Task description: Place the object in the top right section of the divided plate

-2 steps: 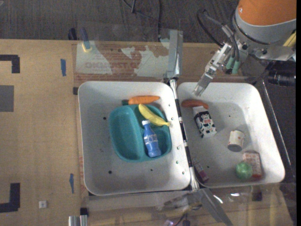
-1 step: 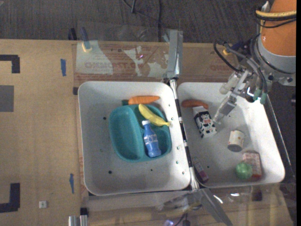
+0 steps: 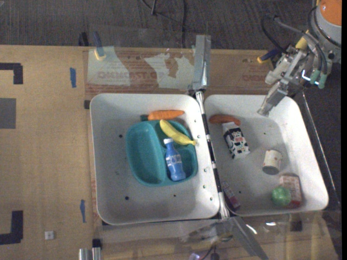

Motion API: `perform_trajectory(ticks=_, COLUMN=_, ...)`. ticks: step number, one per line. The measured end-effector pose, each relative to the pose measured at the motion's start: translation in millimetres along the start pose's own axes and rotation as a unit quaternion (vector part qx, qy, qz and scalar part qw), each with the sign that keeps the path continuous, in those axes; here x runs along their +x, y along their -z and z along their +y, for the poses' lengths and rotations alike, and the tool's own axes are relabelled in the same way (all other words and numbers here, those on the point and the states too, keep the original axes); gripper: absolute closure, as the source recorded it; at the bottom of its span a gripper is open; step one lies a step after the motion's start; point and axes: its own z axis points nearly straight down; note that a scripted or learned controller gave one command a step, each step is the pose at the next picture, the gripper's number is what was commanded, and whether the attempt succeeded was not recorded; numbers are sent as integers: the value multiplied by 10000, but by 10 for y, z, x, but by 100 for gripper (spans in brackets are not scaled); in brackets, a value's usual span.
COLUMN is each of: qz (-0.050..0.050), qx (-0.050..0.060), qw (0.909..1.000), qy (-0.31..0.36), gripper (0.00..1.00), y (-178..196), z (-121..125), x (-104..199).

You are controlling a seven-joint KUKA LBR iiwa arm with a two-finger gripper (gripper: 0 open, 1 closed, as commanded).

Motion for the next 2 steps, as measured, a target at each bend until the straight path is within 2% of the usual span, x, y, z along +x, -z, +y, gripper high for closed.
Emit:
perform_trajectory(ticks=1, qz=10, qx=11, qw=10000, qy=-61, gripper=0, y=0, z=-1039, x=-83)
perform_trajectory(ticks=2, qz=-14, qx=14, qw=9996, qy=272, gripper=0, y=3, z=-1943, x=-423)
